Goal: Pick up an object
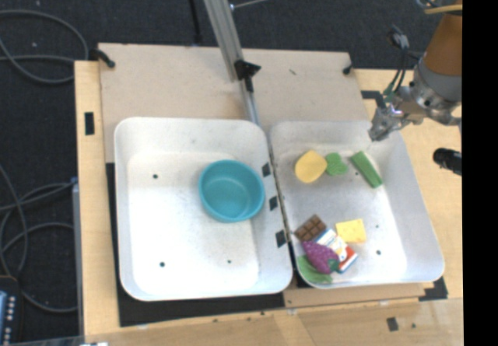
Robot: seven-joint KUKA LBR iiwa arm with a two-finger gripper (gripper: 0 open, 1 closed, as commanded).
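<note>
The gripper (379, 129) hangs over the far right corner of the right bin (412, 204), at the rim and apart from everything in it; whether it is spread or closed I cannot tell at this size, and nothing is seen in it. The nearest candidates lie just left of and nearer than it: a green stick (366, 169) lying slantwise, a small green lump (336, 164) and a yellow rounded piece (310, 166), the last two touching. At the near edge of the same bin sits a crowded heap: a brown chocolate-like block (310, 227), a yellow wedge (351, 230), a purple bunch (319, 257) and a red and white item (343, 253), all pressed together over a green leaf shape. The left bin (140, 204) holds a teal bowl (231, 190). No pick has begun, by my reading. The risks: a descent from here could strike the bin wall; the thin stick may skid aside if the approach is off its axis; the yellow and green pair could be nudged apart instead of grasped; the heap offers no clean gap for a grip
</note>
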